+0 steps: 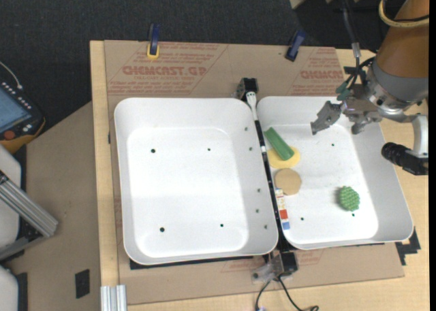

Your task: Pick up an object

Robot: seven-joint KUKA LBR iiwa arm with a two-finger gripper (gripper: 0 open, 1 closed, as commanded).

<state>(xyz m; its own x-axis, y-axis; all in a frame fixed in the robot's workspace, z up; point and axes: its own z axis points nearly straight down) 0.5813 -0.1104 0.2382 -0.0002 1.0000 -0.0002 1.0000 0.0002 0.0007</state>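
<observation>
In the right bin point(381, 167) a green block point(278, 141) lies slanted across a yellow piece point(287, 159) near the left wall. Just below them rests a tan round disc point(289, 182). A green bumpy ball point(349, 198) sits toward the bin's front right. My gripper point(339, 120) hangs over the back of the right bin, up and to the right of the green block. It is open with nothing between its fingers.
The left bin point(136, 187) stands beside the right one, with a black divider strip point(262, 153) between them. A small red and blue card point(283, 218) lies at the right bin's left edge. Clamps point(153, 41) hold the cardboard base at the back.
</observation>
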